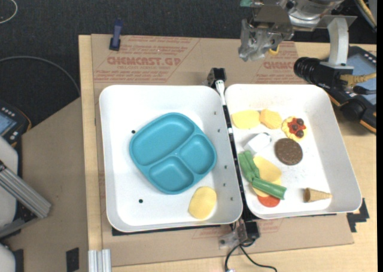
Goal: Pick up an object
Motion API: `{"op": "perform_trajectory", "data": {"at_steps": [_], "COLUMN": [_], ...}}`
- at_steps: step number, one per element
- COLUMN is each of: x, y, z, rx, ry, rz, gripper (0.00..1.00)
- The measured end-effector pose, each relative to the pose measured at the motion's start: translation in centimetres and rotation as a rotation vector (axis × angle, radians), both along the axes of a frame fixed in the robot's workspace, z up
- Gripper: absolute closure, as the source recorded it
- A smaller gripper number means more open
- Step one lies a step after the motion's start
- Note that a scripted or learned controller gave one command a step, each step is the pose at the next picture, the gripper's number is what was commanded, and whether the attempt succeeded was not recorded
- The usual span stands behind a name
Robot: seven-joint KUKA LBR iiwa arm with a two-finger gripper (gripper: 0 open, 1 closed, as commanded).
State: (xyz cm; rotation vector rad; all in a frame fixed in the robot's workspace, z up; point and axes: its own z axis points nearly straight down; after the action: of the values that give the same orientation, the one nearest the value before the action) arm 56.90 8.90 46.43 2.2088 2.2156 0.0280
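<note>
A robotics lab: a cardboard-topped bench (149, 55), loose cables (36, 61), aluminium framing (24, 196).

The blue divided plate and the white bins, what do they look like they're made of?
Blue divided plate: probably molded plastic, matte, one even color with soft rounded ridges. White bins: likely thin formed plastic, smooth, slightly glossy, with rounded corners and rolled rims.

The cardboard-topped bench (149, 61) bears two white bins (114, 145), apparently touching.
</note>
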Motion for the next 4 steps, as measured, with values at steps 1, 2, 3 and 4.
{"op": "perform_trajectory", "data": {"at_steps": [1, 2, 3, 4], "x": [6.8, 8.7, 9.5, 9.8], "y": [1.3, 6.1, 8.2, 13.8], "z": [-14.7, -1.5, -20.9, -9.0], "rx": [-0.005, 0.000, -0.006, 0.001], "ry": [0.030, 0.005, 0.036, 0.010], "rz": [-0.003, 0.003, -0.001, 0.003], "gripper": [1.00, 1.00, 1.00, 1.00]}}
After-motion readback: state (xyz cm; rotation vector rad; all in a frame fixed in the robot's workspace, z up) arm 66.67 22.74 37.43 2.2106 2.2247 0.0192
